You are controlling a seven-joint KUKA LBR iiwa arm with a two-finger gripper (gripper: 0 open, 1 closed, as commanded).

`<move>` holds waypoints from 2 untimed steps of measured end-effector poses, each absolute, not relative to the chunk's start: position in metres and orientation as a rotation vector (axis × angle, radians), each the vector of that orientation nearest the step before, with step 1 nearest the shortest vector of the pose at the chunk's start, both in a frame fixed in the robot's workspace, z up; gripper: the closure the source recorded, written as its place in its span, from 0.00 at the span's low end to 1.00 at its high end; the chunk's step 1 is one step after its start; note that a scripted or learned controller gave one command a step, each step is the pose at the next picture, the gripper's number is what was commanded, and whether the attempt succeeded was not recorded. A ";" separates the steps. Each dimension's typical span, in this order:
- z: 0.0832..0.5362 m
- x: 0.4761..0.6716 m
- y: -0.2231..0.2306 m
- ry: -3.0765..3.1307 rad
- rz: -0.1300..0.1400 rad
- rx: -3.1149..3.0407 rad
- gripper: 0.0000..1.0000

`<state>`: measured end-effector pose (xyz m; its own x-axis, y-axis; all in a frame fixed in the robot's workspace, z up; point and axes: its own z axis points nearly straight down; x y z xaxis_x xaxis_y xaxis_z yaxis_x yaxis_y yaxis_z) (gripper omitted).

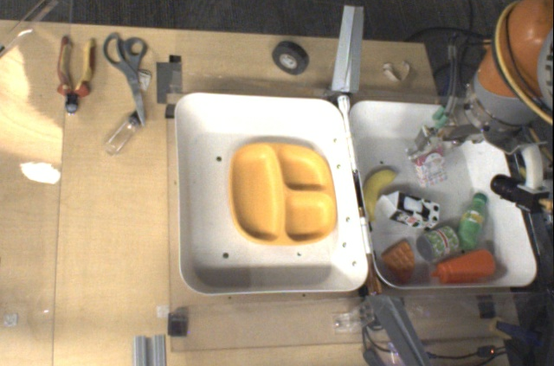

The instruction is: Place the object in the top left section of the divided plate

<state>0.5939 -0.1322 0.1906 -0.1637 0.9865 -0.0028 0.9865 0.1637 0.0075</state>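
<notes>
A yellow divided plate lies in the middle of the left white bin. It has one long section on its left and two smaller ones on its right, all bare. My gripper hangs over the upper part of the right bin, above and to the right of a yellow banana. Below the gripper lie a black-and-white cow toy, a green bottle, a round can, an orange carrot and a reddish-brown piece.
The grey arm with its orange band reaches in at the upper right. On the bench to the left lie scissors, pliers and a tape roll. A metal bar stands above the gap between the bins.
</notes>
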 end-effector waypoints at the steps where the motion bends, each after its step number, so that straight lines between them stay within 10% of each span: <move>1: 0.209 0.594 -0.074 2.331 0.007 2.099 1.00; 2: 0.215 0.608 -0.001 2.436 0.006 1.977 1.00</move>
<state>0.6078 -0.0011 0.2155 -0.2057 0.9786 -0.0005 0.9786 0.2057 0.0055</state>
